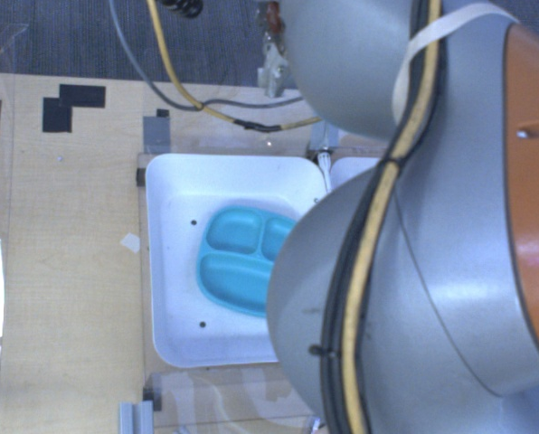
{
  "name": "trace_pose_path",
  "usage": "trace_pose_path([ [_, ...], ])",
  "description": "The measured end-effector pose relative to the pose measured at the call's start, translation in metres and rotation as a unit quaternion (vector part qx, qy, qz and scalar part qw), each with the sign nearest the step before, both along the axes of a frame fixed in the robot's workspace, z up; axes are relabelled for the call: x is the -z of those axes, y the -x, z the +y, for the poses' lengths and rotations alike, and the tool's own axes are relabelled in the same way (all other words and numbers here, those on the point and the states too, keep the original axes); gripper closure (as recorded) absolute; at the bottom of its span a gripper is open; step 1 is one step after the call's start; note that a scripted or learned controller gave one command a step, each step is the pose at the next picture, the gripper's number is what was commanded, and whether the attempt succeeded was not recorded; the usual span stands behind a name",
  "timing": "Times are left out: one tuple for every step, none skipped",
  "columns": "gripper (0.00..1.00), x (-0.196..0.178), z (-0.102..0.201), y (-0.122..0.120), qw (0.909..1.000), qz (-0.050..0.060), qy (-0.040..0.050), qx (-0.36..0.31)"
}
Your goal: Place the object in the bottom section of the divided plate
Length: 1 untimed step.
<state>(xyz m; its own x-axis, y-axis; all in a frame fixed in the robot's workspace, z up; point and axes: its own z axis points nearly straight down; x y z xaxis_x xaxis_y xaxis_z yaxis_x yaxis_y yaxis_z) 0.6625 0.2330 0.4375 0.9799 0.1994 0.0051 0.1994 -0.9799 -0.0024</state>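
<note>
We look down at a slant on a pale wooden table (pixel 61 269). A shallow white bin (pixel 174 242) sits near the middle, and a sliver of a second white bin (pixel 351 170) shows just to its right. Inside the first bin lies a light blue divided plate (pixel 238 265), its right part hidden. We can see two smaller sections along its upper side and one larger section along its lower side; what we can see of these sections holds nothing.

The robot's grey arm (pixel 414 242) covers most of the right half of the view, looming close to the camera, with its orange band (pixel 536 188) at the far right. A pale cable (pixel 378 197) runs down along the arm. The arm blocks our sight of the jaws, so we cannot tell whether they are open or closed, or whether they grip anything. We cannot make out the object to be placed.

Yellow and grey cables (pixel 174 80) loop across the table's upper edge, and black markers (pixel 70 105) lie at upper left.
</note>
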Motion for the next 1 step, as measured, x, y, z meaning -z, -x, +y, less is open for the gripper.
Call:
trace_pose_path([
  [1.0,-0.012,-0.0019,-0.0009,1.0,-0.001,-0.0009,0.001],
])
